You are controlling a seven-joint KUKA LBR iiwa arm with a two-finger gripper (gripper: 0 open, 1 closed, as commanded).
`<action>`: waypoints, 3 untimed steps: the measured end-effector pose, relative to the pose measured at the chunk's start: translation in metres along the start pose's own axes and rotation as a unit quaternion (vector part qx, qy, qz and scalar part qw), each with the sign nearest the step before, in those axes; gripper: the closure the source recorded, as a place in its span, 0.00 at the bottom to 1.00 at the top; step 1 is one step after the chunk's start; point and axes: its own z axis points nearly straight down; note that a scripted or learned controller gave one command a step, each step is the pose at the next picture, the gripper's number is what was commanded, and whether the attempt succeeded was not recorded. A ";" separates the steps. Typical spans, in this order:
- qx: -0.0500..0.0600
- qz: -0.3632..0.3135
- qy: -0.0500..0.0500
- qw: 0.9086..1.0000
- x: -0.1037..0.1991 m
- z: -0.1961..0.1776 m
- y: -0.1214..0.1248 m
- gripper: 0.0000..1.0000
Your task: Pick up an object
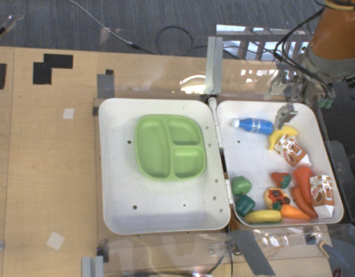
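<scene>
A light wooden bench (45, 172) fills most of the view. Black shapes (51, 67) are stuck on its top left part, and small pale squares (68, 113) lie on the wood. Behind the bench is a dark grey carpet floor (166, 7). A thin cable (79, 7) runs across the carpet. Bright light shines on a clear panel (195, 84) near the bench's back edge.

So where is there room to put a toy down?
Bare floor rings the green tray in the left bin. In the right bin, the patch below the blue bottle is free; its right side and bottom corner are crowded.
</scene>
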 end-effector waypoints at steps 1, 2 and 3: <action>0.000 -0.081 -0.002 0.997 0.004 0.146 -0.008 0.00; -0.001 -0.069 0.000 0.998 0.012 0.151 0.024 0.00; 0.001 -0.004 -0.001 1.000 0.067 0.149 -0.043 0.00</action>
